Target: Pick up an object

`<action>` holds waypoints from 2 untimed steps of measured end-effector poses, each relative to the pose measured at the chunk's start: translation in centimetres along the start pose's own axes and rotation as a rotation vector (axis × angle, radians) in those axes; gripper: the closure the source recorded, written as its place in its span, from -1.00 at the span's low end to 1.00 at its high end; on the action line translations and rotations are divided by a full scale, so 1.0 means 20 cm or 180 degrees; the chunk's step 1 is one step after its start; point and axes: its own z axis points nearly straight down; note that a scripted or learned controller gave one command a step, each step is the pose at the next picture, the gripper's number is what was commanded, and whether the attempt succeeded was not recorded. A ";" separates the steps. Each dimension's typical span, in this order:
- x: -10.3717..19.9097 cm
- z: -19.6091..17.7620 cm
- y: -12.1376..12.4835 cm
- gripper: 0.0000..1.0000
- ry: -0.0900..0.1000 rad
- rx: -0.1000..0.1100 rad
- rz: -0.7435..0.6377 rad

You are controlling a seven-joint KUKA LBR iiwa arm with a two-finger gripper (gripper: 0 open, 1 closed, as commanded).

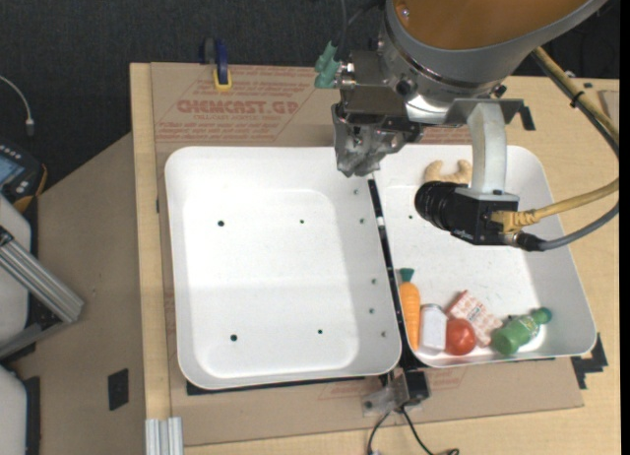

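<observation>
My gripper [356, 160] hangs over the back rim where the two white bins meet, with nothing visibly in it. Along the front of the right bin [561, 276] lie an orange carrot [409, 298], a small white block [432, 328], a red tomato-like piece [460, 337], a red-and-white packet [474, 309] and a green bottle [518, 333]. A tan object [445, 169] lies at the back of that bin, partly hidden by the arm. All of them are well to the right of and nearer the camera than the gripper.
The left bin [197, 246] shows bare white floor. A black cylinder [455, 212] on a white bracket hangs from the arm over the right bin, with a yellow cable [581, 202] running right. A blue-and-yellow clamp [220, 64] stands at the board's back left.
</observation>
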 end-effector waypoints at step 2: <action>0.24 -0.22 0.00 1.00 0.0021 -0.0039 -0.0022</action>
